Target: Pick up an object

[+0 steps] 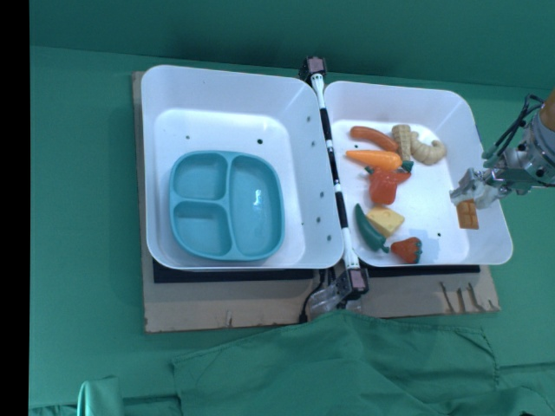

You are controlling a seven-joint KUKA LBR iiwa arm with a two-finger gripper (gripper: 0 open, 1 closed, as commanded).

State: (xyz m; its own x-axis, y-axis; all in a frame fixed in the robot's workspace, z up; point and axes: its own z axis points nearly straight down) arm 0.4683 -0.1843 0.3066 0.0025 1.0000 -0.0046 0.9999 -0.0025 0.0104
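Observation:
My gripper (471,199) hangs over the right wall of the right bin (451,111), reaching in from the right. A small orange block (468,216) sits between its fingertips, its top pinched and the rest hanging below. Toy food lies in the right bin: a sausage (373,136), a carrot (375,158), a beige peanut-like piece (420,148), a red pepper (386,185), a yellow wedge (387,221), a green chilli (368,231) and a strawberry (406,250).
The left bin (225,94) holds a teal divided plate (226,204). A black-and-white bar (330,167) runs between the bins. Green cloth (347,362) is bunched at the bench's front edge.

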